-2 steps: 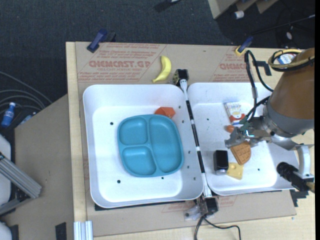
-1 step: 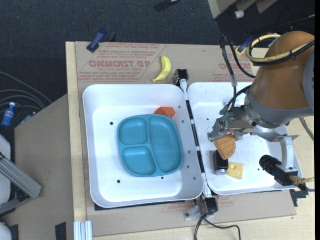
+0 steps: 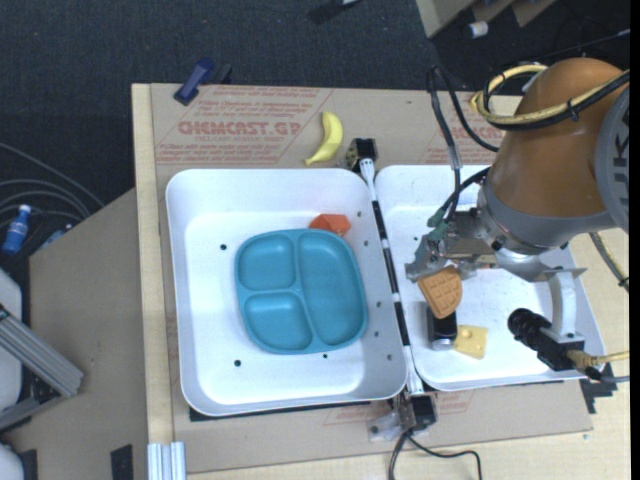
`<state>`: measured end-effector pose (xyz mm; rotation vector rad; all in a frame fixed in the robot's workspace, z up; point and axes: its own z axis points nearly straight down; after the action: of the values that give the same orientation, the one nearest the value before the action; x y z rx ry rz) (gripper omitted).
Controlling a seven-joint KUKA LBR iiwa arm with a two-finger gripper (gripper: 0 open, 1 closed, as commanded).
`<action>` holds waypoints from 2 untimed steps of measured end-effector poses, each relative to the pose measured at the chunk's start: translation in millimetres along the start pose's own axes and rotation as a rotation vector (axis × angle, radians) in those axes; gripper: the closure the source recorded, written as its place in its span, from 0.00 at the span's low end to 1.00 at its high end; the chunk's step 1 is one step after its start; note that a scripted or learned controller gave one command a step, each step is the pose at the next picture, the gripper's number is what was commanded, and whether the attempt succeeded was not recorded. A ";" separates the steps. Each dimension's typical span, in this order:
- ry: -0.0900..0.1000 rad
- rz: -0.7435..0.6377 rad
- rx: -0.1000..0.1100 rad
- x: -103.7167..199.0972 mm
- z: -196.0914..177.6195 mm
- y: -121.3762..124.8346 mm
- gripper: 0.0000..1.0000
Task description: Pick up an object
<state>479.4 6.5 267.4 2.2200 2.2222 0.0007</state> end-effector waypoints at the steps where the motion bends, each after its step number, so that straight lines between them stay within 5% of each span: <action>1: 0.000 0.000 0.000 10.8 6.2 35.9 1.00; 2: 0.000 0.001 0.000 10.8 6.2 35.9 0.00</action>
<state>515.2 17.3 261.2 2.2206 2.2216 0.0011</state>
